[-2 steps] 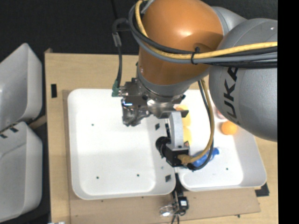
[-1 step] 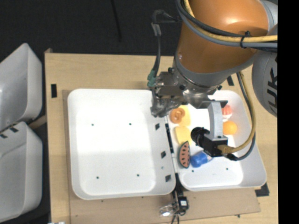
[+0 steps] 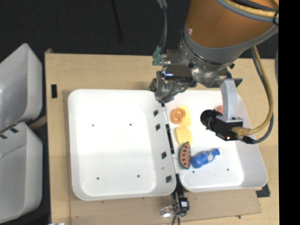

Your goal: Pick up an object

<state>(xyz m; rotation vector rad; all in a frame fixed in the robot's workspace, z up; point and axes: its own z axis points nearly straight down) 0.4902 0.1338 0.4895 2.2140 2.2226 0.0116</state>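
The gripper (image 3: 165,93) hangs over the top-left corner of the right bin (image 3: 234,175); whether it grasps anything cannot be told. Candidate objects lie just below along the divider, probably within easy reach: orange ring (image 3: 178,115), yellow block (image 3: 183,135), watermelon slice (image 3: 185,155), blue bottle (image 3: 205,158). The left bin (image 3: 112,139) adjoins on a tan bench (image 3: 58,139) against dark surroundings.

Your robot arm (image 3: 229,18) has a big, round orange band with shiny grey metal under it. A thick tan cable (image 3: 269,111) loops down its side. A small black camera (image 3: 216,123) sits on a grey bracket. The hand (image 3: 164,90) is dark metal.
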